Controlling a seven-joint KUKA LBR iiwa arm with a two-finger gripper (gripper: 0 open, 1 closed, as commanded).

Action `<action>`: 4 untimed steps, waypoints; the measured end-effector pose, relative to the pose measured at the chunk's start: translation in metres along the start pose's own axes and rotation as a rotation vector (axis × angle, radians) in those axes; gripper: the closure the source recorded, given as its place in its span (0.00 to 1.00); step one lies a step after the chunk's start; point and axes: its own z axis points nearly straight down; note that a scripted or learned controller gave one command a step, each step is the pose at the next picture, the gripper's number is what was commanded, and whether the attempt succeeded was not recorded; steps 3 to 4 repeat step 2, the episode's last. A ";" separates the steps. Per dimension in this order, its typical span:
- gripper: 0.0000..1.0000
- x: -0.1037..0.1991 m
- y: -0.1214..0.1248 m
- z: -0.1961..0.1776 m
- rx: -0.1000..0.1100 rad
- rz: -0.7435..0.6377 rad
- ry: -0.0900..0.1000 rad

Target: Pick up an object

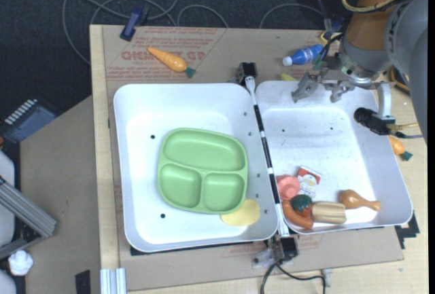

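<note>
Here, we see the gripper (319, 87) with fingers spread, pinching nothing, at the far rim of the right bin (380, 150). The toy drumstick (357, 200), near that bin's front rim, looks light, rigid and slick; we would grip its narrow shank.

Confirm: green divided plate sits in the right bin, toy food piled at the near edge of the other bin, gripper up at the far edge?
Not quite. The camera view shows the green divided plate in the left bin, not the right. The toy food lies at the near edge of the right bin, and the gripper is at that bin's far edge.
</note>
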 end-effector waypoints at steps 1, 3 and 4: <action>0.00 0.034 -0.011 0.029 0.007 -0.001 0.004; 0.00 0.034 -0.019 0.060 0.007 0.000 0.003; 0.00 0.034 -0.019 0.060 0.007 0.000 0.003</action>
